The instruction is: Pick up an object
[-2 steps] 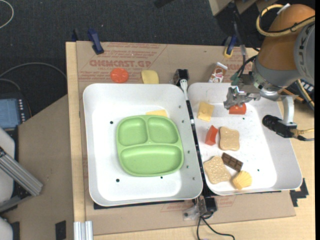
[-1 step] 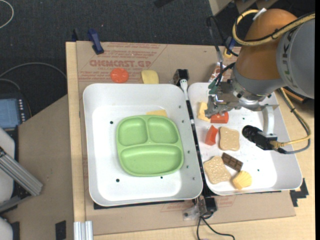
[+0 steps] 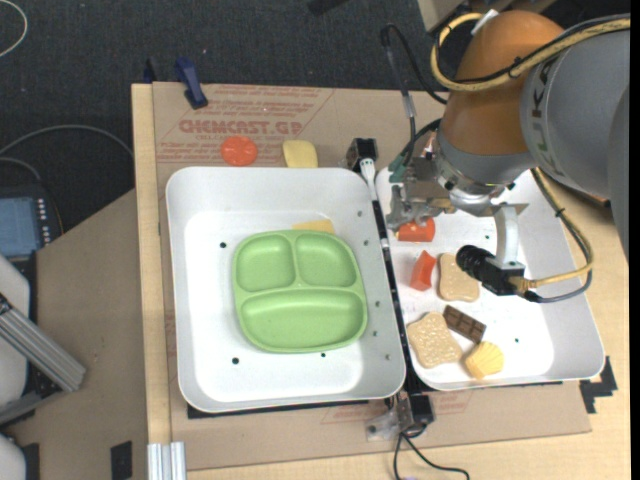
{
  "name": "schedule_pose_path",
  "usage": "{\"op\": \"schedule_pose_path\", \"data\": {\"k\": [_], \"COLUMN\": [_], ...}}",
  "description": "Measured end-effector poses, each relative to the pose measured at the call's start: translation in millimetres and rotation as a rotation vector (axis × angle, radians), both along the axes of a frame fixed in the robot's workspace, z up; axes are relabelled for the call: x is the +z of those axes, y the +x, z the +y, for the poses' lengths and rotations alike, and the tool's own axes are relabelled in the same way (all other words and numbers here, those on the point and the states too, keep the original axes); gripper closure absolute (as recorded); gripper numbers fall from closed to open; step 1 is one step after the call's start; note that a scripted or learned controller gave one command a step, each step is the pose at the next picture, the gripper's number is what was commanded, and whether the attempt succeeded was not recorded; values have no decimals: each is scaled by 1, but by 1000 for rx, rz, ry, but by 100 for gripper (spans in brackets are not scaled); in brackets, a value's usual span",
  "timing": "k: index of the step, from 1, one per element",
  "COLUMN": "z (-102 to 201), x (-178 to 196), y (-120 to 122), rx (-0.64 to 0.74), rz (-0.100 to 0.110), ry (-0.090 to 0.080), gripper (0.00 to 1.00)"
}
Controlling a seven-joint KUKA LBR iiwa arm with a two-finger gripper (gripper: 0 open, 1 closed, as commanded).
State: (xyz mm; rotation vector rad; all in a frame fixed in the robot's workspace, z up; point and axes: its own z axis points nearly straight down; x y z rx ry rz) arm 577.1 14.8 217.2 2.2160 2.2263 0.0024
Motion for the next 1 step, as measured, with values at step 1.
{"op": "schedule_pose_path", "data": {"k": [1], "z": [33], "x": [-5], "y": [-19], "rx": [-1], "rz": [6], "ry": [1], "gripper": [100]}}
